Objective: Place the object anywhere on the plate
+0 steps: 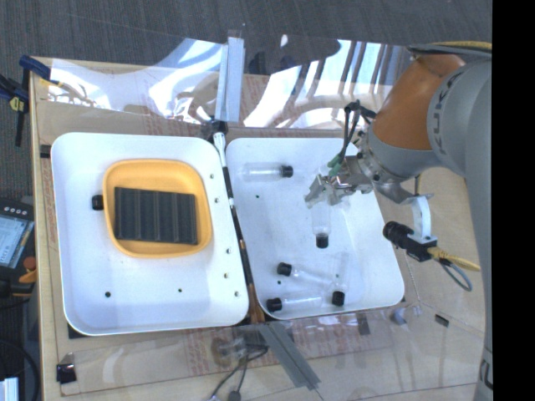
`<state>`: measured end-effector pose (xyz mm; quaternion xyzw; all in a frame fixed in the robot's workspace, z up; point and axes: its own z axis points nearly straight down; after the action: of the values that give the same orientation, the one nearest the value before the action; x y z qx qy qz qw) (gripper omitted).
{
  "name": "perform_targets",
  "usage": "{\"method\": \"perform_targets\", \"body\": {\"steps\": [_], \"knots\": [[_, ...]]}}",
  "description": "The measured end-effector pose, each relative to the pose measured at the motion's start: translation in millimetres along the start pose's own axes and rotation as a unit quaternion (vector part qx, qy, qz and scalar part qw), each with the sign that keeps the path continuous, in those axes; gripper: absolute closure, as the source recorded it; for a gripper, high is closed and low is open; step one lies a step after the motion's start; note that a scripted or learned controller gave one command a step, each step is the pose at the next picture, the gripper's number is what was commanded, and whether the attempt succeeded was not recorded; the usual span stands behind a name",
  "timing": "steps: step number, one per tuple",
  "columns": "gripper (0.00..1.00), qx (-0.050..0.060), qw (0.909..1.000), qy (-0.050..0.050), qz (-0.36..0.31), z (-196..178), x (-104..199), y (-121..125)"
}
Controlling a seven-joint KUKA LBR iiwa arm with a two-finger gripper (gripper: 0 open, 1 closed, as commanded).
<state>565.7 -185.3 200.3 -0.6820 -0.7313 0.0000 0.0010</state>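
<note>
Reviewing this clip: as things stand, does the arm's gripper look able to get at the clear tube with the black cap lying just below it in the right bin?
Probably yes. The gripper hangs in the right bin just above the clear tube, which lies apart from the other tubes with bare floor around it. Nothing stands between them.

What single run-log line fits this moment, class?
arm: over right bin | pincer: above clear vial | plate: left bin, no vial on it

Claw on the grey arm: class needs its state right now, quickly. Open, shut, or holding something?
Claw: cannot be told from the camera view; it hangs above the right white bin, over a clear plastic tube with a black cap.
</note>
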Motion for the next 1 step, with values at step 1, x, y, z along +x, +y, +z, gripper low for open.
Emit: {"method": "perform_targets", "body": {"steps": [1], "knots": [[0.0,0.0,1.0,0.0,0.0,0.0,-0.1,0.0]]}}
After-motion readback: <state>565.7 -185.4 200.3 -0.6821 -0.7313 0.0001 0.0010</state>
